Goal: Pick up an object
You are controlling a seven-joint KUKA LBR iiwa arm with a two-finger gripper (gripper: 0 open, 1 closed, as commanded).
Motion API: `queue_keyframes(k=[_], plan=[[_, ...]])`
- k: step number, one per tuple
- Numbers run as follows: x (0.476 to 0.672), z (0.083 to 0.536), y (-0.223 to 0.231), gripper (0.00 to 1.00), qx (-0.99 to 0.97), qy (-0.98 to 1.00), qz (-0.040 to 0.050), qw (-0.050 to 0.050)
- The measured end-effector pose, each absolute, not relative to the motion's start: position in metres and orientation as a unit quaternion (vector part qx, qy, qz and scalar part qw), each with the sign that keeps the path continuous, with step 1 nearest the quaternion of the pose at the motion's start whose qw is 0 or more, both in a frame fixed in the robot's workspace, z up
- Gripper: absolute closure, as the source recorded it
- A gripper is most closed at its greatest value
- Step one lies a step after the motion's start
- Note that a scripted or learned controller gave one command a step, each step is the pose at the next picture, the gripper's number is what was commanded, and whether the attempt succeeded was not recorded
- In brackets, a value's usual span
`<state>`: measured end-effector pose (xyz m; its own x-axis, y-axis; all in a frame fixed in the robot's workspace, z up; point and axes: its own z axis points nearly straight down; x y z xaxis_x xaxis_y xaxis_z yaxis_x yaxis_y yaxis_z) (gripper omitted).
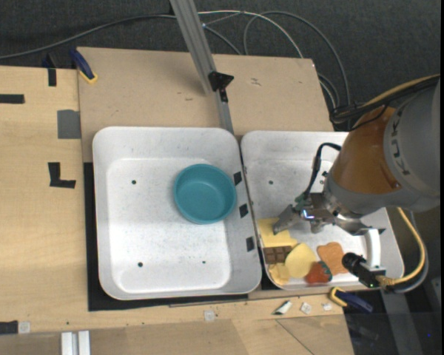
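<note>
Over the right-hand white bin (281,150) the grey gripper (292,220) hovers, fingers spread open and holding nothing, directly above the pale yellow block (275,237) among toy foods at the bin's near-left corner.

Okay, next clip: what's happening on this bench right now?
A grey KUKA arm with an orange band reaches in from the right, and its gripper is low in the right bin, just above a cluster of small items in the near corner: a yellow block, a brown piece, and orange and red bits. Nothing is visibly held. The left bin holds a teal bowl.
</note>
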<state>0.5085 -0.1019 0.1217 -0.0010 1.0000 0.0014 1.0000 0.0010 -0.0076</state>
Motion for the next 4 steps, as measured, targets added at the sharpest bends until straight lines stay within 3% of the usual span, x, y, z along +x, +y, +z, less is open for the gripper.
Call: queue_keyframes(k=[1,3,4], plan=[[0.509,0.134,-0.102,1.0,-0.706,-0.708,0.0013,0.002],[0.502,0.241,-0.105,1.0,-0.706,-0.708,-0.0011,-0.002],[0.507,0.248,-0.053,1.0,-0.705,-0.71,-0.0006,0.001]])
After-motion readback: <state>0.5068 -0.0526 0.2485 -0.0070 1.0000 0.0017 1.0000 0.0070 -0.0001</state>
